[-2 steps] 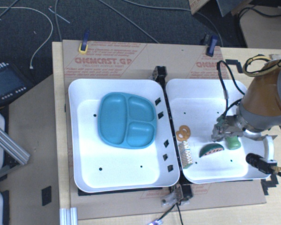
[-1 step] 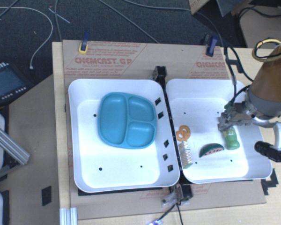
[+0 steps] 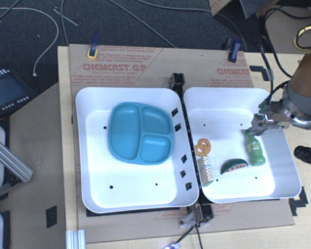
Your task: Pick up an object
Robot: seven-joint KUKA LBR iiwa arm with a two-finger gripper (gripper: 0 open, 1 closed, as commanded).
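The right bin (image 3: 224,94) holds several small objects. A green bottle (image 3: 256,151) lies near its right wall, and a watermelon slice (image 3: 233,166) sits just to the bottle's left. By the left wall are a brown pretzel (image 3: 202,148) and a silvery ridged piece (image 3: 206,171). My gripper (image 3: 258,126) reaches in from the right and hovers directly over the cap end of the green bottle, very close to it. Whether it touches the bottle is unclear.
A blue divided plate (image 3: 141,133) lies in the left bin (image 3: 92,160). A black divider with clips (image 3: 182,139) separates the two bins. Cables run across the floor beyond the bench, and the arm's grey body (image 3: 303,100) stands over the right bin's right edge.
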